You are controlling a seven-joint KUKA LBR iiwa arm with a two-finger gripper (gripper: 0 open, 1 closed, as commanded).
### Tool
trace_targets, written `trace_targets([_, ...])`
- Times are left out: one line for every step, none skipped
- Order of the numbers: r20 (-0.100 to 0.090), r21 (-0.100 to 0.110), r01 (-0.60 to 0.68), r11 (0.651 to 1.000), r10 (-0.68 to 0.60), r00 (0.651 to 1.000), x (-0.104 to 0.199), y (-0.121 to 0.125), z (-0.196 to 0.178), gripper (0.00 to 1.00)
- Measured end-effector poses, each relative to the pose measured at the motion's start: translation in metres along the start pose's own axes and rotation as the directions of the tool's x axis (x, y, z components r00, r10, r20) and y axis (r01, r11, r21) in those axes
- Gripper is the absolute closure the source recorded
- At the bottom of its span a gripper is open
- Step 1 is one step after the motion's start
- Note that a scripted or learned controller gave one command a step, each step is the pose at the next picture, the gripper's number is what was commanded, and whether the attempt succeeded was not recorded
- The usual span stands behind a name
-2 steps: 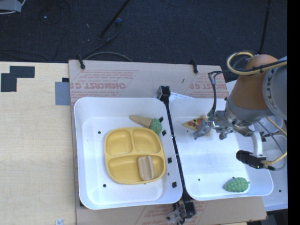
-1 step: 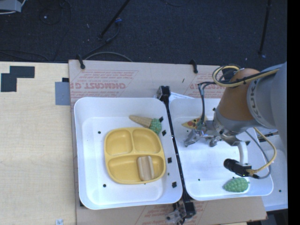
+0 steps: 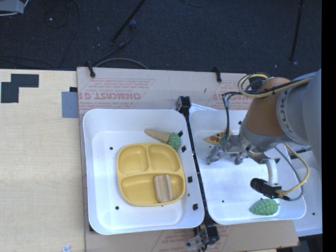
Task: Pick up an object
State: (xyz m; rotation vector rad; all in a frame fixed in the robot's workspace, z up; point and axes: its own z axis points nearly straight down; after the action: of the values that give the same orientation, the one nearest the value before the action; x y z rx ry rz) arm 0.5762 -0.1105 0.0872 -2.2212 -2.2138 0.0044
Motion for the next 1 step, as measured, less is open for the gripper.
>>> trace_targets([0.000,0.001,-0.004,1.000,0.004,1.000,-0.0009,-0.0002,-0.0105,1.00])
